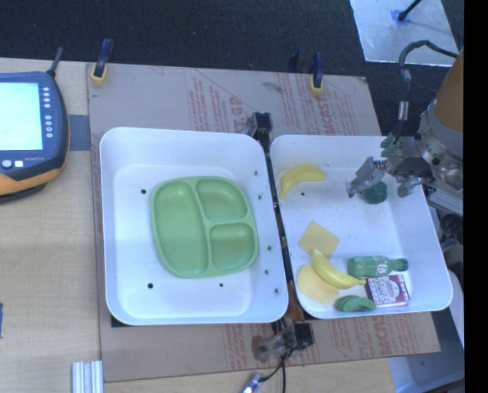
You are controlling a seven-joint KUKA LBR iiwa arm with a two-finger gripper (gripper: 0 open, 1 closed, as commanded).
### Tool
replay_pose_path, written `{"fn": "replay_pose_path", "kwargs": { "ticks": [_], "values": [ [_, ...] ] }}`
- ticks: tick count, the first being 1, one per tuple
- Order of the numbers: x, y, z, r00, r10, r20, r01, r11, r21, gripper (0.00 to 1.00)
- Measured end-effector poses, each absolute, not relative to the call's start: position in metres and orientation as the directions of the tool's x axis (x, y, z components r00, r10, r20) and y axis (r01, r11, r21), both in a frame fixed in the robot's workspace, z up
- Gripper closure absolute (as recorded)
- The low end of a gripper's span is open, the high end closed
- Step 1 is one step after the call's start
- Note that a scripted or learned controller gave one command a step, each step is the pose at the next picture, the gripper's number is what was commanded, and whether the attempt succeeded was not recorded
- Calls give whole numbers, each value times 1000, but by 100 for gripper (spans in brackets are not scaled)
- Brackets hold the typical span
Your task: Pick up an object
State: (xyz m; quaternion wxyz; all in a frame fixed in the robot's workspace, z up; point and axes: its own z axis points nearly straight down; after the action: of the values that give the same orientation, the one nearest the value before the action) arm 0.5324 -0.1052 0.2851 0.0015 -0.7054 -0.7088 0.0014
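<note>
At the near edge of the right bin (437,244) lie a small green object (354,304) and, just beside it, a red and white carton (389,289). A little farther in, a green bottle (377,265) lies on its side, and to its left a banana (332,271) rests across a round yellow piece (314,286). Beyond these is a flat yellow slice (318,239), and farther still a second banana (300,176) lies near the wall between the two bins. The left bin (121,219) holds a green divided plate (204,225) in its middle. At the far right part of the right bin, the gripper (378,182) hangs low over the floor of the bin, and its fingers (362,179) stand apart; a dark green object (376,192) sits between them, but I cannot tell if they touch it. On the counter (31,260), far to the left, a grey and orange control pendant (21,133) rests with its screen lit.
</note>
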Motion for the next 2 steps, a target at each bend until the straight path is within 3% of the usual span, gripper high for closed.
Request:
{"fn": "replay_pose_path", "kwargs": {
  "ticks": [1,2],
  "values": [
    [503,-81,191,-4,1000,0,1000,4,-6,0],
    [505,-95,125,-5,1000,0,1000,5,-6,0]
  ]
}}
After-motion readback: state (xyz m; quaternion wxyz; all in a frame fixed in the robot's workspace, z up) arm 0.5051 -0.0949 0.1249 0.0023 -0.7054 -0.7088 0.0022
